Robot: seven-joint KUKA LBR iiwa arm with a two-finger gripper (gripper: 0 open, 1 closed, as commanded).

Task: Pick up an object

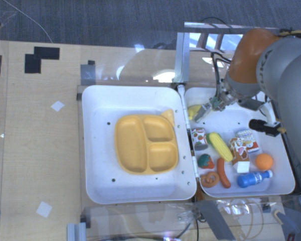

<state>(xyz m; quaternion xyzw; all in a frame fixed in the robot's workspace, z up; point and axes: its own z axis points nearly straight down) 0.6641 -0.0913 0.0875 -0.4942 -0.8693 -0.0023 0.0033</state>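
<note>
Yellow plastic shows just below the gripper (206,110), at the upper left corner of the right bin (286,185): a banana (193,111) lying against the bin's dividing wall, touching or nearly touching the tool's tip; whether the tool is open or closed I cannot tell, since its tip is small and partly blurred against the fruit. The arm (286,69) reaches in from the right and angles down towards that corner, which suggests the banana is the target, being the nearest piece and lying a little apart from the rest; its place against the wall may make a clean grasp awkward. Further below the tool the other toys lie crowded together: a corn cob (218,145), a carton (198,136), a sausage (223,173), a blue bottle (253,178) and an orange (264,161), packed near enough that picking one could nudge its neighbours. To the tool's left, across the wall, the left bin (100,185) holds a yellow tray (145,143), flat and well apart from the tool; nothing looks lifted yet.
</note>
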